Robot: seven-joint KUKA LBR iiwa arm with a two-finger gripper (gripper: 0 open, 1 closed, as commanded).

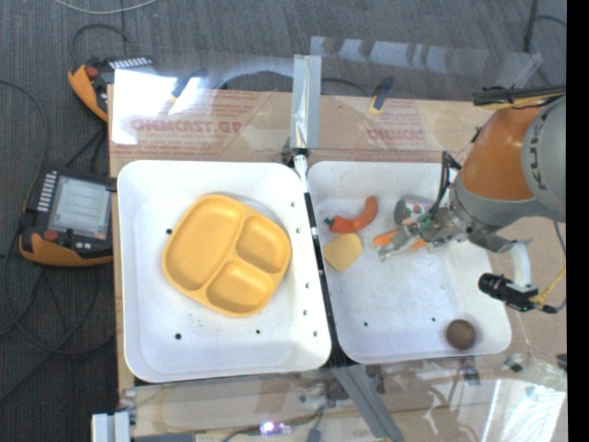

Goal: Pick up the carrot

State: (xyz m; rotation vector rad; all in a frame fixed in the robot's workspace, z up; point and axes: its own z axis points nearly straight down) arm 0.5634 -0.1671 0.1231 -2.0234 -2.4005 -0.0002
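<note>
The carrot [387, 239] is a small orange piece lying in the upper middle of the right bin [405, 325]. My gripper [403, 244] is low in that bin, right at the carrot. Its grey tip lies along the carrot's near side, and part of the carrot is hidden under the gripper body. More orange shows close against the gripper at its right. The arm reaches in from the right, its orange band [502, 155] above the bin's right wall.
In the right bin, an orange-red curved vegetable [357, 216] lies left of the carrot, a pale yellow round piece [342, 251] sits near the left wall, and a brown ball [460, 332] rests in the near right corner. The left bin [147, 339] holds a yellow divided plate [228, 253].
</note>
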